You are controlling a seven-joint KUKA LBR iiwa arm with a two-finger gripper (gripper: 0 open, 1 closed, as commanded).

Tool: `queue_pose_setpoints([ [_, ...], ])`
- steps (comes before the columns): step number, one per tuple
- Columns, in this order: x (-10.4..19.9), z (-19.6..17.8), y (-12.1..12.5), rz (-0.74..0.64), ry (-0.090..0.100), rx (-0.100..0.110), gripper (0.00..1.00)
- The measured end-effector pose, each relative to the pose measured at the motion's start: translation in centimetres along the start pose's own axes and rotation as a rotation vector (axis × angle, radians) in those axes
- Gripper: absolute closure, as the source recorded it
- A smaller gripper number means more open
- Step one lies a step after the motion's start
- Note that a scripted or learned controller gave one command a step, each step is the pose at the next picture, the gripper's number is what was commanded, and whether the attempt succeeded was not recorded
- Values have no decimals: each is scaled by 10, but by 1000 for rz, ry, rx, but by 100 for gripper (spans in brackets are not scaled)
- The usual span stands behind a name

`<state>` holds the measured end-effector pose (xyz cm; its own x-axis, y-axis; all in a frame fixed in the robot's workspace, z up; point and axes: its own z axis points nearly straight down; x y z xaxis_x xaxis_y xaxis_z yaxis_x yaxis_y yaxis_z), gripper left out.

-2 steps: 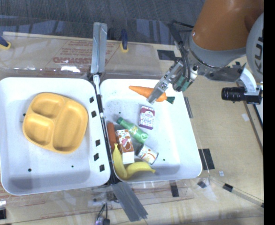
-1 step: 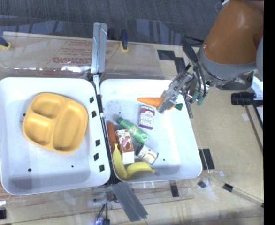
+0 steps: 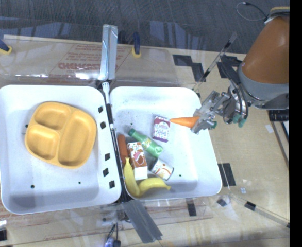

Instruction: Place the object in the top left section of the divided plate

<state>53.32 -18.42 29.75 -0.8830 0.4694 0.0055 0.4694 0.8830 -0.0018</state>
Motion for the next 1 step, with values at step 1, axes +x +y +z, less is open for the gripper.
queue_pose_setpoints([
  [1, 36, -19, -50, -306, -1, -1, 100],
])
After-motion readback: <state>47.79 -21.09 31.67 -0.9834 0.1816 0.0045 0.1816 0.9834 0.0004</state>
